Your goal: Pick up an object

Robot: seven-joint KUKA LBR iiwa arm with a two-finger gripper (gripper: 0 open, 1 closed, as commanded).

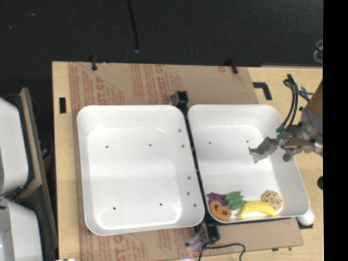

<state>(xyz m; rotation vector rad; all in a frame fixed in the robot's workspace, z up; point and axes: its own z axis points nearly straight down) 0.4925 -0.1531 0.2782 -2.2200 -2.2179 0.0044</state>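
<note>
The claw (261, 150) hangs over the middle of the right bin (228, 118); how far it is open cannot be told. Well apart from it, along that bin's near edge, lie a banana (255, 209), cookie (272, 199), green piece (235, 199) and purple-orange piece (218, 207).

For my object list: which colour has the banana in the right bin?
Yellow; the banana lies near the bin's front edge, seen in the camera view.

A light wooden bench (62, 162) carries a sheet of brown cardboard printed with red lettering (136, 86), laid flat across most of its top. Two shallow white bins sit side by side on the cardboard, their inner rims touching: the left bin (87, 145) and the right bin (228, 113). A small white ball (306, 218) rests by the right bin's near corner.
</note>
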